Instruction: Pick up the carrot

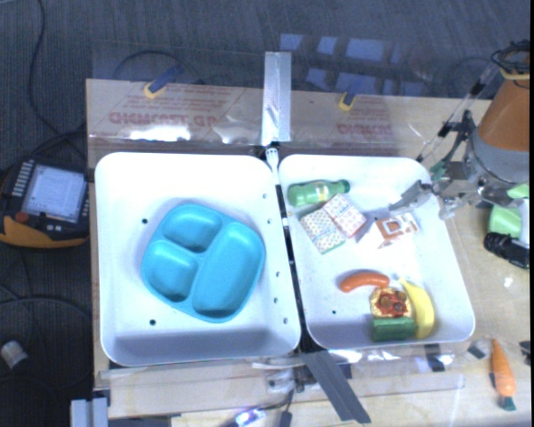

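Observation:
An orange carrot [501,376] with a green end lies on the bench outside the right bin [454,265], past its near right corner. Inside that bin, a red-orange sausage-like piece [365,281] lies near the front. The arm's orange band [507,123] is at the right edge, and my gripper [414,197] reaches over the bin's far right part, just above a small orange-and-white box [397,229]. The gripper is well away from both the carrot and the sausage-like piece, and I see nothing held in it.
The right bin also holds a green bottle [316,191], two patterned boxes [332,221], a pizza slice [390,302], a banana [421,308] and a green block [392,329]. A blue divided plate [203,261] lies in the left bin [116,238]. Green and black items [507,229] sit right of the bins.

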Robot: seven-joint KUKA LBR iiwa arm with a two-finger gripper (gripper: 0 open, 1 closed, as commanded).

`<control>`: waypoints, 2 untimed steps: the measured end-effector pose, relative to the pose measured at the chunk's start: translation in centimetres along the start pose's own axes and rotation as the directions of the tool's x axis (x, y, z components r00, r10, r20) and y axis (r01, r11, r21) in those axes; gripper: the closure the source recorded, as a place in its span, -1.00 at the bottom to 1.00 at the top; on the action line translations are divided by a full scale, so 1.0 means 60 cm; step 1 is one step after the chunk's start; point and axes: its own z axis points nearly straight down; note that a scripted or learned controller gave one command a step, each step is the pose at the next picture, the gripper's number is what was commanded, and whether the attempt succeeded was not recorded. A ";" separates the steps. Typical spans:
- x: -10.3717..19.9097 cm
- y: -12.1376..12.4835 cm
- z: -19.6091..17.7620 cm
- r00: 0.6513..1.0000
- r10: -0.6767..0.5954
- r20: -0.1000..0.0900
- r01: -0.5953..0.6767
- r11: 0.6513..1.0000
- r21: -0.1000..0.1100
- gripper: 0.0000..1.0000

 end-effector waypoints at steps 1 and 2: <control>0.105 -0.104 0.110 0.983 0.181 0.000 -0.181 0.983 0.003 -1.00; 0.167 -0.164 0.084 0.914 0.406 0.000 -0.406 0.914 0.005 -1.00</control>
